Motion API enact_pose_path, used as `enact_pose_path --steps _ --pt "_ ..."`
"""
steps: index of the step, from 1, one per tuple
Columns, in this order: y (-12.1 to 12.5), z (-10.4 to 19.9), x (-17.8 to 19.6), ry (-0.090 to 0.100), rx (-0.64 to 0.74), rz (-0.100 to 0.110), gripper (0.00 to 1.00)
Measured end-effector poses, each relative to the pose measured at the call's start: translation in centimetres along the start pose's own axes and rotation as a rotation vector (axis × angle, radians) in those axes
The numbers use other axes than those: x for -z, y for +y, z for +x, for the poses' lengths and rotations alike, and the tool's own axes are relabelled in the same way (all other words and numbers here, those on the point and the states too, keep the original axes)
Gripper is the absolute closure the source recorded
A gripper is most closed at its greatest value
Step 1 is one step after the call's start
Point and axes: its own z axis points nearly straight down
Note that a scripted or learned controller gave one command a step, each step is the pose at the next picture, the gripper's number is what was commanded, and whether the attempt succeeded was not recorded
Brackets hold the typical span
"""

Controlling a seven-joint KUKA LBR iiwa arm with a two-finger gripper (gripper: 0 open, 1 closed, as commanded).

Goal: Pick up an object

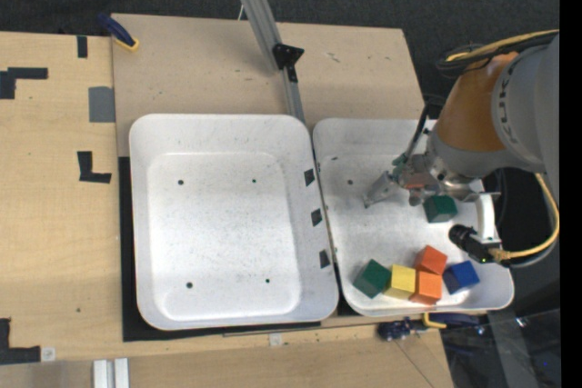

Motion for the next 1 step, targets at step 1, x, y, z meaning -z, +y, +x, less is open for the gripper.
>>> enact_pose_path --steps 1 --pt "0.12 0.11 1.25 0.001 0.002 -0.004 1.0"
